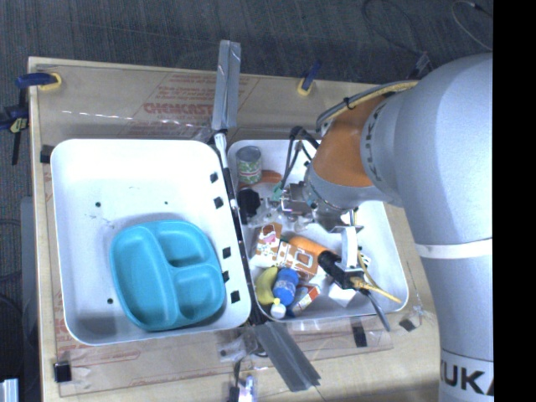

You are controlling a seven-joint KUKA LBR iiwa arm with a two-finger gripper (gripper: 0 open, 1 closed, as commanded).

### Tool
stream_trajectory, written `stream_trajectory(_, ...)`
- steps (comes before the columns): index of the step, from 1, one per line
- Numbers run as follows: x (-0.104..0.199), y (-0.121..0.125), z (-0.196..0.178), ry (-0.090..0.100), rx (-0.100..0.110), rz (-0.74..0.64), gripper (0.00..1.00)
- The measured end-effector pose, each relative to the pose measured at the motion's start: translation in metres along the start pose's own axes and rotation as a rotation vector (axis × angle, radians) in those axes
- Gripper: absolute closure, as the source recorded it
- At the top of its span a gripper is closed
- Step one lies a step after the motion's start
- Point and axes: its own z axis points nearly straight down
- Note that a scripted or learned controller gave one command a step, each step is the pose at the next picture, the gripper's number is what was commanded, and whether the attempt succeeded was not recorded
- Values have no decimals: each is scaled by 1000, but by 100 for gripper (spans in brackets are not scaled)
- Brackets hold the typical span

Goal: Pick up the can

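Two white bins side by side. Left bin (75,182): one blue divided tray (167,275). Right bin (394,249): one can (249,165) upright in far-left corner, one banana (265,285), one blue bottle (285,290), mixed clutter. Gripper (295,201) low, right of can, apart from it; grip state unclear.

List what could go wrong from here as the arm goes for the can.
1. The can stands in the right bin's far corner, tight against the wall and divider, leaving the claw little room to straddle it.
2. The arm's bulk hangs over a crowded pile, including a blue bottle and banana; a sweep could knock items about.
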Motion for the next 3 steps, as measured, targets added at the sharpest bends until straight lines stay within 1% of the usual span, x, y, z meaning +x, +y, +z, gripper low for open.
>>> stream_trajectory(1, 23, 64, 7, 1, -4, 185, 0)
stream_trajectory(2, 29, 76, 6, -2, -6, 254, 0)
stream_trajectory(3, 31, 76, -3, 0, -3, 245, 100)
